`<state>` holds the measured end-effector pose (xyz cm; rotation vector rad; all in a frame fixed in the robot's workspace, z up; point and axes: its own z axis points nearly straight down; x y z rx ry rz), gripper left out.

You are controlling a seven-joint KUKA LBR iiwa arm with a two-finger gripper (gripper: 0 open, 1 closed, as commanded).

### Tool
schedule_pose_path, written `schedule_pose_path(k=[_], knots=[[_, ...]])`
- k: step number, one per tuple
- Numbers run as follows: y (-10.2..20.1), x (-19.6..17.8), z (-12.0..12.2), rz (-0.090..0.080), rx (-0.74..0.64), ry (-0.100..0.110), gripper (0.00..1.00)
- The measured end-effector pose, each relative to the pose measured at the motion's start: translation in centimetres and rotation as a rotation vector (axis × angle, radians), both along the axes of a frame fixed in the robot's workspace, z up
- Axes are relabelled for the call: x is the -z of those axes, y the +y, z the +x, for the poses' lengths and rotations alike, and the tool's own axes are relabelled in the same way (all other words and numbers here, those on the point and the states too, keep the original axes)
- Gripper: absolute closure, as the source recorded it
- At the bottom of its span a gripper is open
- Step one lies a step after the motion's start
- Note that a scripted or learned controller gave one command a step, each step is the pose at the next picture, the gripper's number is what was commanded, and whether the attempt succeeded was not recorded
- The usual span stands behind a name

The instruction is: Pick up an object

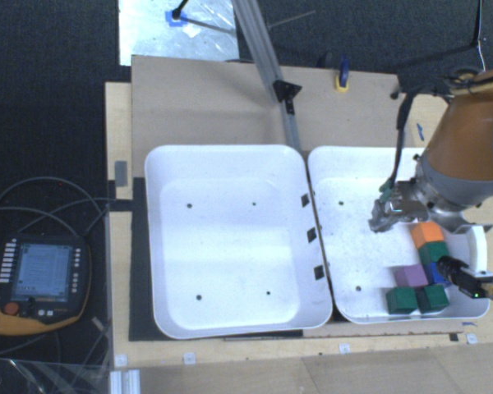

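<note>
Over the right shallow white bin (345,187), the metal two-finger gripper (384,220) hovers, its grip state unreadable, because small coloured blocks (419,281) cluster toward five o'clock, awaiting pickup.

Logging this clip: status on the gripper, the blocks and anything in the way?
Gripper low over right bin, nothing seen between fingers. Orange block, purple block, green blocks clustered near-right corner. Arm overhangs the cluster.

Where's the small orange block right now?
The small orange block sits in the right-hand white bin, near its right side, at the top of the cluster of coloured blocks, just below and right of the gripper.
</note>
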<state>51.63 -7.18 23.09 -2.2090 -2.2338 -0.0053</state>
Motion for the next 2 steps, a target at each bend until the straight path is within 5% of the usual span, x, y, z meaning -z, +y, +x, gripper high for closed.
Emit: schedule_pose_path(k=[2], knots=[[9.7,-0.8,1.2,0.0,0.0,0.0,1.0]])
